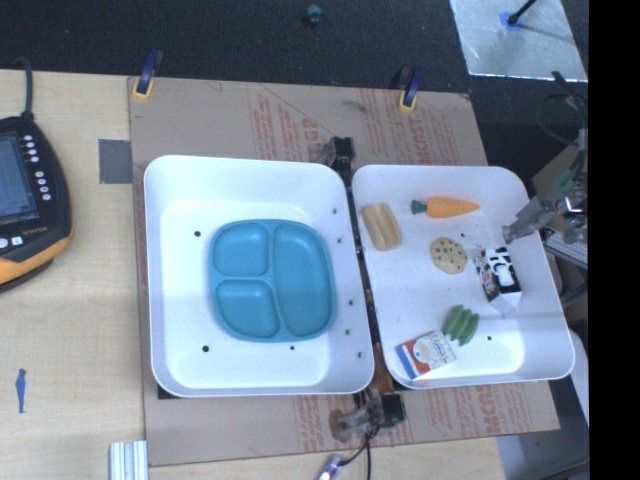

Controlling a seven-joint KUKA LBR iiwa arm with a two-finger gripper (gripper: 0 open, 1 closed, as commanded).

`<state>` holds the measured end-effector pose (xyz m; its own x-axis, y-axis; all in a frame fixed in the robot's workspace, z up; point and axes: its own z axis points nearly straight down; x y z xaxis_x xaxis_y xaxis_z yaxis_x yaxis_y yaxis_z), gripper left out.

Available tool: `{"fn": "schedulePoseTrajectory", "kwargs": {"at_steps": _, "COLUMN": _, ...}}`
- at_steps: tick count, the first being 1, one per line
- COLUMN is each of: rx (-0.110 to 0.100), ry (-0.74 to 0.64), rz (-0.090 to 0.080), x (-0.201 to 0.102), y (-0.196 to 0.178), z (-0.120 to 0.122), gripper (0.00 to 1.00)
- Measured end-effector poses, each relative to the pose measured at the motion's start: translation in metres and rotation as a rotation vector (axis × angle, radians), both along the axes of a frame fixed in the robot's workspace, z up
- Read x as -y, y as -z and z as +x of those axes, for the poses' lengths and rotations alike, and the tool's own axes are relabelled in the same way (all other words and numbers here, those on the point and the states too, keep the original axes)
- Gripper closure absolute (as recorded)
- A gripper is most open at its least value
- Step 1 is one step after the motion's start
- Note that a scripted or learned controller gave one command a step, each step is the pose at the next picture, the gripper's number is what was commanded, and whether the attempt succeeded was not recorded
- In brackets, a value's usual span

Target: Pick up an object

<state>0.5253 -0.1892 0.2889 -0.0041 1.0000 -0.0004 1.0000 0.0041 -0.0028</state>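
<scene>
The right bin (520,353) holds several toy foods. An orange carrot (446,207) lies at the back, a tan bread roll (381,226) at the back left and a speckled cookie (449,255) in the middle. A black-and-white milk carton (498,274) lies near the right wall. A green pickle (460,324) and a red-and-white carton (426,354) sit at the front. My gripper (522,225) reaches in over the bin's right rim, just above and right of the milk carton, with nothing seen in it.
The left bin (170,268) holds a blue divided plate (272,279). A teach pendant (25,198) lies at the bench's left edge. Clamps (406,88) hold the cardboard sheet at the back.
</scene>
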Motion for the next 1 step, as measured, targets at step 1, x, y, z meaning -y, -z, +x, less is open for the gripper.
{"fn": "schedulePoseTrajectory", "kwargs": {"at_steps": 1, "rx": -0.004, "ry": -0.001, "rz": 0.001, "x": 0.0224, "y": 0.1785, "z": 0.0197, "gripper": 0.00}}
